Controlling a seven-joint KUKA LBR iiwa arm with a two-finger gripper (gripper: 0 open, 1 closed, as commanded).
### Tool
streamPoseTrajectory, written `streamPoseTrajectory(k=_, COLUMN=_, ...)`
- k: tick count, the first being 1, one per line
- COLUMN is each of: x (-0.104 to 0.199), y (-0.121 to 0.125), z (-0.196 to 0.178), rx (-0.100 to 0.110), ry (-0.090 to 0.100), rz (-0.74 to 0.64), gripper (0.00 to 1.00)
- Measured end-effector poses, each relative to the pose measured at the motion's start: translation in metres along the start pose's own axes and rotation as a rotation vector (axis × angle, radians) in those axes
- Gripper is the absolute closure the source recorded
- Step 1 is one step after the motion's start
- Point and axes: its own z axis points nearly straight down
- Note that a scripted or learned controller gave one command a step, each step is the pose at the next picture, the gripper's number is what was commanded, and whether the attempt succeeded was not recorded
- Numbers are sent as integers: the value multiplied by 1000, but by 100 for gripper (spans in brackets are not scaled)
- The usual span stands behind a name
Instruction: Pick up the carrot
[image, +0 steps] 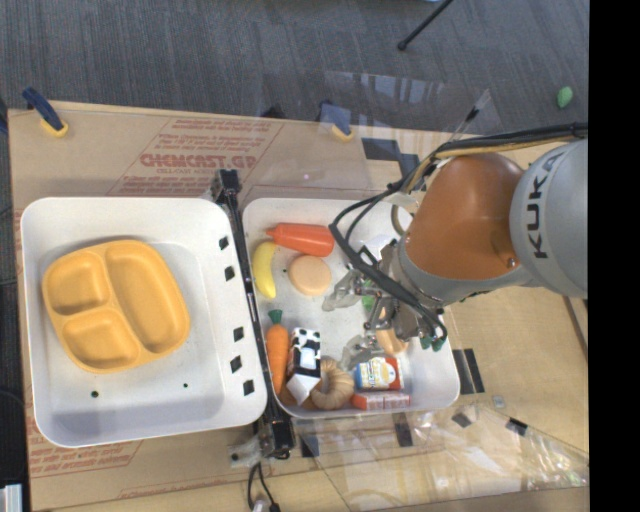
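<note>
The carrot (277, 355) is orange with a small green top. It lies lengthwise along the left wall of the right bin (446, 372), green end toward the back. My gripper (372, 305) hangs over the middle of that bin, right of the carrot and apart from it. The arm's orange band (460, 225) looms above it and hides part of the bin's right side.
Beside the carrot stand a black-and-white carton (304, 357), a brown bread piece (332, 388) and a small bottle (377, 375). A banana (263, 270), a peach-coloured disc (310, 275) and an orange-red long item (300, 238) lie further back. The left bin holds a yellow divided tray (115, 303).
</note>
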Motion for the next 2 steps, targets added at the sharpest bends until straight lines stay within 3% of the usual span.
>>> streamPoseTrajectory(k=1, x=-34, y=20, z=75, rx=3, ry=-25, rz=145, gripper=0)
streamPoseTrajectory(k=2, x=-83, y=-73, z=82, rx=2, ry=-36, rz=35, gripper=0)
